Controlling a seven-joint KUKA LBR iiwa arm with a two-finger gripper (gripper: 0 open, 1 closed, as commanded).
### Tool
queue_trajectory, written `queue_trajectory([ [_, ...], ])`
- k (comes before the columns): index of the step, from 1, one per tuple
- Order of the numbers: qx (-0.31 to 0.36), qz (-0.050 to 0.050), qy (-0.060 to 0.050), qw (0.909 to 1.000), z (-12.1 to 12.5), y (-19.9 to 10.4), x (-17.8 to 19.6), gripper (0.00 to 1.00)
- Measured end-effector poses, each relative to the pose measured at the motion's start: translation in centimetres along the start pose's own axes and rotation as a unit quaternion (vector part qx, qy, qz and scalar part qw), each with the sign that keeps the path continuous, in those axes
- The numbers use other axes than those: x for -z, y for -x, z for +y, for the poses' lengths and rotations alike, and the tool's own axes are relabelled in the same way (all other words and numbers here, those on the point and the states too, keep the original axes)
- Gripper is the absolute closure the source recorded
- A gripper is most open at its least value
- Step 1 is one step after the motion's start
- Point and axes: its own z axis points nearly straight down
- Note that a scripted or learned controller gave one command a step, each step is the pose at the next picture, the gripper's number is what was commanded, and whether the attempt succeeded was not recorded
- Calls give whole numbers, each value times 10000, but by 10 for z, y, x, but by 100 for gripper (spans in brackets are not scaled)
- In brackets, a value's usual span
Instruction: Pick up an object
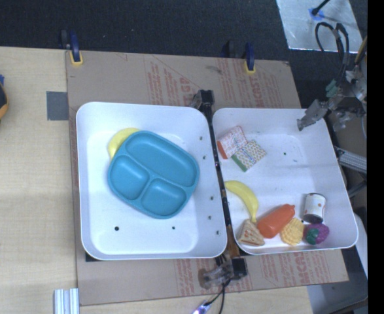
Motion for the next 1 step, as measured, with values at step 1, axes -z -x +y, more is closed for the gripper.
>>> queue_trajectory([
  [1,8,7,-20,10000,36,6,-118,0],
])
